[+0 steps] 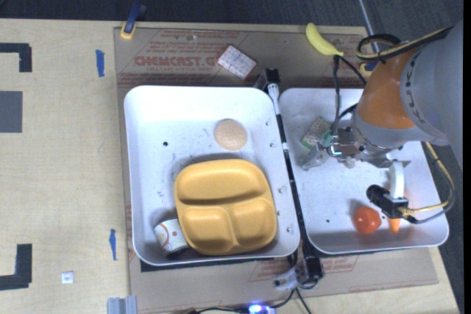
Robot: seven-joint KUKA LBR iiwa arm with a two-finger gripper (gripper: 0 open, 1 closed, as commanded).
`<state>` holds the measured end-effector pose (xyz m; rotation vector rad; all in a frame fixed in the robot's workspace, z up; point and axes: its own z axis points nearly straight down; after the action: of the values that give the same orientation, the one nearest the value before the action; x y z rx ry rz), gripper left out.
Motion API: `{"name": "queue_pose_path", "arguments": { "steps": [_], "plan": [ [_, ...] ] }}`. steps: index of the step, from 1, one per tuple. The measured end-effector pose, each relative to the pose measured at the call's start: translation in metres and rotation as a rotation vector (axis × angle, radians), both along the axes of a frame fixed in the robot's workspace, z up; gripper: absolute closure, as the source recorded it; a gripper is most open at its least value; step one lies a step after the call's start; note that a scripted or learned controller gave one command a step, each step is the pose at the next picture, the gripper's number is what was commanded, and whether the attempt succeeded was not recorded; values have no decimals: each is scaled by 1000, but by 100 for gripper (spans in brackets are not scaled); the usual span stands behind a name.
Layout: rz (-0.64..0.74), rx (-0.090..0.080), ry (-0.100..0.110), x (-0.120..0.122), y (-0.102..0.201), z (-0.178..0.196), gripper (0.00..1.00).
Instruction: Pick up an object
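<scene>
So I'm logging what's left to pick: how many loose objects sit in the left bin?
3. A yellow compartment tray fills the near half, a tan round piece lies behind it, and a small white cup-like object sits at its near-left corner. The tray may hide others.

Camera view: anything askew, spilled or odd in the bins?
Nothing spilled or damaged. The tan three-compartment tray sits slightly skewed in the left white bin, pressing a small white cup on its side into the near corner. A yellow banana-shaped item lies outside on the cardboard behind the right white bin.
</scene>
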<state>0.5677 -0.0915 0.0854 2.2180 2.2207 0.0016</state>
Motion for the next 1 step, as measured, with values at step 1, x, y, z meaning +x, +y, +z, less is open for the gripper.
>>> {"name": "queue_pose_path", "arguments": {
  "steps": [1],
  "plan": [
    [-2, 1, 1, -59, -4, 0, 0]
  ]
}}
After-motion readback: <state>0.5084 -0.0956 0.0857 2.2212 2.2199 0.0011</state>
